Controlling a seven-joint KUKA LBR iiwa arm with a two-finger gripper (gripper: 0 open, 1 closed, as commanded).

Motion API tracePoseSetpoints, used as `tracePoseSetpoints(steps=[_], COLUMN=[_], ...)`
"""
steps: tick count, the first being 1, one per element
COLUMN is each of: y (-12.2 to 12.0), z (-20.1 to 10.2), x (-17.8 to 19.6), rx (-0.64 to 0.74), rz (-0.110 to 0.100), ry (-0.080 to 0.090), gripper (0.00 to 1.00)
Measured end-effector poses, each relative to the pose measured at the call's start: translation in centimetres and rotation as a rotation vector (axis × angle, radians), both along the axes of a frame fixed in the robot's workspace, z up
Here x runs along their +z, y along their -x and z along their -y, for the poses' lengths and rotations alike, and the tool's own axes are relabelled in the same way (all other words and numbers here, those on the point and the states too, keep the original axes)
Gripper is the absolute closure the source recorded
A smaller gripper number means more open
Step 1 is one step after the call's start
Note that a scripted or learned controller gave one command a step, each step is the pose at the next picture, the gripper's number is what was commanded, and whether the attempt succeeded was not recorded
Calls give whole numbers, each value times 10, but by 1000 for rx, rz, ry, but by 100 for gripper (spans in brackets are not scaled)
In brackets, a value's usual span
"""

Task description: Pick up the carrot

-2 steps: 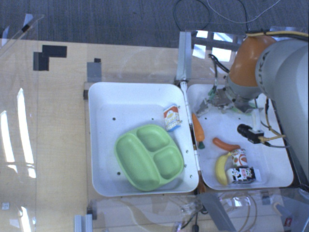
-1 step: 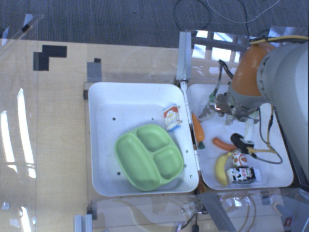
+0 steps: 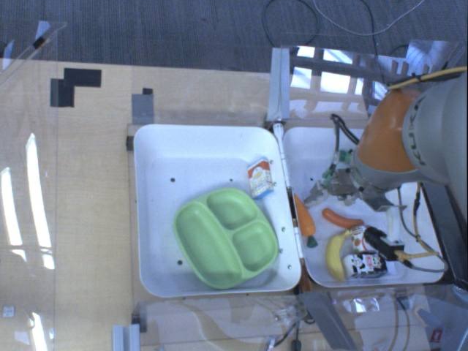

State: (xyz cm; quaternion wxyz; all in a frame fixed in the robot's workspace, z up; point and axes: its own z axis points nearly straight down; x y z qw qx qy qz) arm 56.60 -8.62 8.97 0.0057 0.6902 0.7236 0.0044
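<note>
Orange on its band and grey above, the arm [image 3: 409, 134] leans in from the right, and its pincer [image 3: 333, 185] hangs low over the right bin [image 3: 316, 146], close to that bin's left half. From where I stand the tip is a dark tangle of metal and cable, so I cannot tell how it is set, and I see nothing held in it.

The carrot [image 3: 304, 216] lies just beside the pincer, down and to the left, pressed along the right bin's left wall, its green end pointing toward the near edge. I'd judge the reach is only beginning. To take it cleanly the pincer would want to shift toward that wall, turn so it closes across the carrot's narrow body, and come straight down; the wall leaves little room on that side, so a scrape or a glancing miss looks like the main risk.

Also in the right bin are a red sausage [image 3: 341, 217], a banana [image 3: 335, 255] and a small printed packet [image 3: 363, 257]. The left bin [image 3: 157, 196] holds a green divided plate [image 3: 225, 236] and a small carton [image 3: 259, 178] near its right wall. Both bins sit on a pale wooden surface [image 3: 66, 196].
</note>
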Motion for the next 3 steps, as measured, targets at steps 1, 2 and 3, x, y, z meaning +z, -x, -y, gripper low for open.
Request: tracePoseSetpoints(steps=[1,2,3], y=[-3,49,78], z=[-2,-64,-112], x=[12,106,94], rx=[3,-362,-152], rz=[6,-9,-13], ry=[-3,-6,-3], gripper=[100,100,100])
